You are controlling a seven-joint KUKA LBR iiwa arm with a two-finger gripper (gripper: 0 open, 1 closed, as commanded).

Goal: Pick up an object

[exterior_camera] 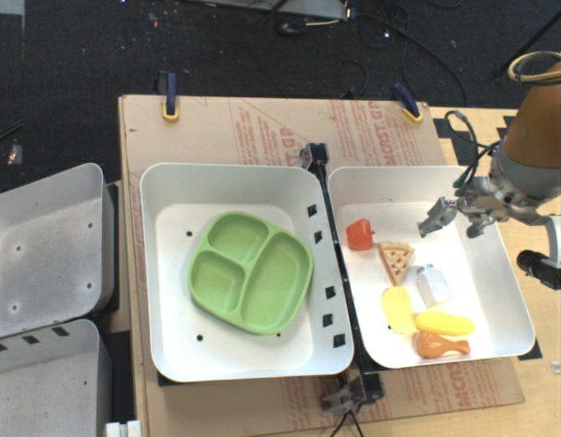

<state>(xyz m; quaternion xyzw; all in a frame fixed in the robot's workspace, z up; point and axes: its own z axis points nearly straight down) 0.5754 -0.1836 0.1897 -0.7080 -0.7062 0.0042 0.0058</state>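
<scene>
The right bin (481,340) holds several small toy foods: a red pepper (360,235), a pizza slice (395,261), a grey-white block (433,285), a pale yellow piece (398,309), a yellow banana-like piece (444,323) and an orange drumstick (437,344). My gripper (456,220) hangs over the right bin's upper right part, above and to the right of the pizza slice. Its two fingers are spread apart with nothing between them. The arm's orange band (541,126) rises at the far right.
The left bin (167,198) holds a green divided plate (250,271). A black divider (331,244) runs between the bins. Clamps (170,96) pin the cardboard bench top. White trays (44,244) lie off the bench at the left.
</scene>
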